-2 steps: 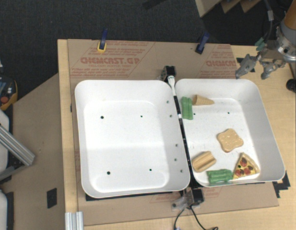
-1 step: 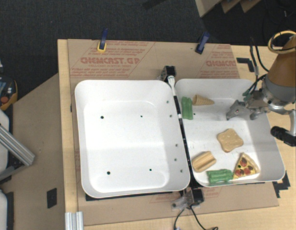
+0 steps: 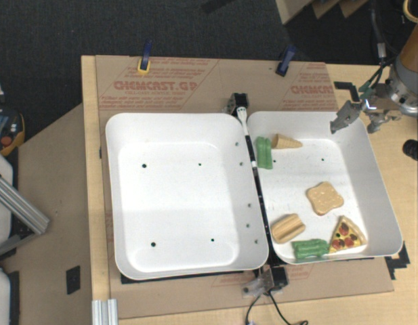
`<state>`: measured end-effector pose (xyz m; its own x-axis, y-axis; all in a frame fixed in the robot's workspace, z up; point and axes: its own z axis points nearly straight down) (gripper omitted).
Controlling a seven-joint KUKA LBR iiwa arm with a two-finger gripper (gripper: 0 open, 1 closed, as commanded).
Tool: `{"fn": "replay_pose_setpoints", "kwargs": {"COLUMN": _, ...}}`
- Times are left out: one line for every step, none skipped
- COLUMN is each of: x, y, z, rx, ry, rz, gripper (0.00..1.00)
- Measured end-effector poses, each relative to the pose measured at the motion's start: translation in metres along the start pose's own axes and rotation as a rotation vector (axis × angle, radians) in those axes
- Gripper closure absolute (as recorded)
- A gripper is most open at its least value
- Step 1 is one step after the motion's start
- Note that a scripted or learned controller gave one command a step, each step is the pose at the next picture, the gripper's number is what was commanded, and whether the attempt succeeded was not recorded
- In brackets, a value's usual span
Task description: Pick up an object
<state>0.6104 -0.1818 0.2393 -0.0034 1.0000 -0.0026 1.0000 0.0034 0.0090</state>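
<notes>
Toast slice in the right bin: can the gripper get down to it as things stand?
Probably yes. The toast slice lies flat, apart from its neighbours, with nothing over it; the gripper hangs at the right bin's far edge.

Brown board (image 3: 195,80) bears red "CHEMCAST G.P." print.

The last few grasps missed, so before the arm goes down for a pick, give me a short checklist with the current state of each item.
1. Objects available in the right bin: ok, six lie there.
2. Tool clear of the objects: ok, it sits at the bin's upper right rim, apart from all of them.
3. Tool carrying nothing: ok, nothing visible between its fingers.
4. An isolated target: ok, the toast slice lies apart from its neighbours.
5. Crowded targets: not ok, the pizza slice touches the green piece at the near wall.
6. Finger opening: cannot tell.
</notes>
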Motion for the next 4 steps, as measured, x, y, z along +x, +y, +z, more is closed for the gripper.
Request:
{"fn": "replay_pose_setpoints", "kwargs": {"x": 0.007, "y": -0.071, "z": 0.117, "rx": 0.020, "ry": 0.007, "rz": 0.005, "gripper": 0.00}}
{"fn": "replay_pose_setpoints", "kwargs": {"x": -0.003, "y": -0.116, "z": 0.002, "rx": 0.005, "ry": 0.000, "rz": 0.006, "gripper": 0.00}}
{"fn": "replay_pose_setpoints", "kwargs": {"x": -0.002, "y": -0.114, "z": 0.007, "rx": 0.008, "ry": 0.002, "rz": 0.004, "gripper": 0.00}}
{"fn": "replay_pose_setpoints", "kwargs": {"x": -0.002, "y": -0.114, "z": 0.007, "rx": 0.008, "ry": 0.002, "rz": 0.004, "gripper": 0.00}}
